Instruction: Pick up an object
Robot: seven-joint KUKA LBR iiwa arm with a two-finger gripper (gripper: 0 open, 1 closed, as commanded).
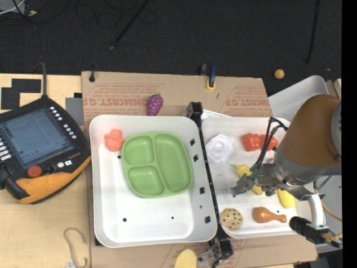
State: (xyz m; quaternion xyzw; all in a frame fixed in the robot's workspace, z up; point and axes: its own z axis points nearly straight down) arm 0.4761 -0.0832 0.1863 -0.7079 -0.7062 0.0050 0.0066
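Note:
My gripper (244, 185) hangs low over the middle of the right bin (215, 205), with the arm's orange band (315, 130) above it at the right. A small yellow toy (244, 170) lies right beside and partly under the gripper. Nearby in the same bin are a white lumpy object (218, 148), a red-orange pepper (254, 142), a round cookie (231, 219), a brown drumstick (269, 215) and a yellow corn piece (285, 198). Nothing can be made out in the gripper's grasp.
The left bin (111, 216) holds a green three-part tray (156, 164) and a pink-orange toy (114, 140). Purple grapes (155, 104) lie on the cardboard behind the bins. A yellow object (186, 258) sits at the front edge. A teach pendant (39, 144) lies at the far left.

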